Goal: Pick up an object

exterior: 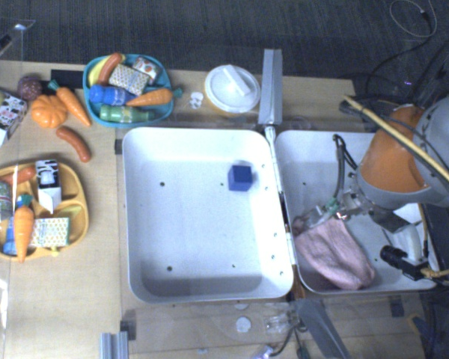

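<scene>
A: I start from the near edge. In the right bin (314, 144) a pink cloth (333, 254) lies crumpled in the near left corner, against the wall that divides the 2 bins.

B: And the tool?

A: The gripper (337, 208) is low in the right bin, just above the far edge of the cloth, at the end of the arm (404, 163) with its orange band. It seems to touch the cloth or almost touch it; I cannot decide which. Whether the fingers are spread or pressed together, I cannot tell, they are too small and dark from here. I see nothing clearly between them.

B: The left bin?

A: The left bin (157, 260) has 1 blue cube (241, 177), in the far right part, near the dividing wall, well apart from the gripper.

B: Further back?

A: On the bench to the left, a yellow tray (78, 208) with toy food. Beyond it a blue bowl (161, 111) also with toy food, and a white lidded container (233, 88) behind the left bin.
</scene>
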Motion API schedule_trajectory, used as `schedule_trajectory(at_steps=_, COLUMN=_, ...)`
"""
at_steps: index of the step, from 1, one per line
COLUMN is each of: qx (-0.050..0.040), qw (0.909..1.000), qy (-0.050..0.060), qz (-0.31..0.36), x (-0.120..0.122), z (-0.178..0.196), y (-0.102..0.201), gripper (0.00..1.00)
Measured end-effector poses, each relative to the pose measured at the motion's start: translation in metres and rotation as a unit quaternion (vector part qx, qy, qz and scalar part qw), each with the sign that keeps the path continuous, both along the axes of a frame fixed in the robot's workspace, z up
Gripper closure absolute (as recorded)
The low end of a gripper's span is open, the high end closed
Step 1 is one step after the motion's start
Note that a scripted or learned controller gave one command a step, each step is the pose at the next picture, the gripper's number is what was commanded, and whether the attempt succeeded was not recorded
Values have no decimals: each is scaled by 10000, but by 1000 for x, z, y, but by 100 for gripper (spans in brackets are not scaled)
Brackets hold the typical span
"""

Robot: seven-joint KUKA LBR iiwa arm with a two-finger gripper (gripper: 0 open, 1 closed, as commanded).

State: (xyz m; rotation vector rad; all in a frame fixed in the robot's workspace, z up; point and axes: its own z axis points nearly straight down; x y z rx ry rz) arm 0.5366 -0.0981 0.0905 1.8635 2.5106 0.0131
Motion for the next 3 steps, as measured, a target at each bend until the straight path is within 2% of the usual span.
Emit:
schedule_trajectory(at_steps=1, qx=-9, qw=10000, qy=-45, qz=2, x=3, z=12, y=0, gripper=100)
schedule_trajectory(at_steps=2, qx=-10, qw=10000, qy=-43, qz=3, x=3, z=12, y=0, gripper=0)
schedule_trajectory(at_steps=3, qx=10, qw=9996, qy=21, qz=-292, x=25, z=0, y=-7, gripper=0)
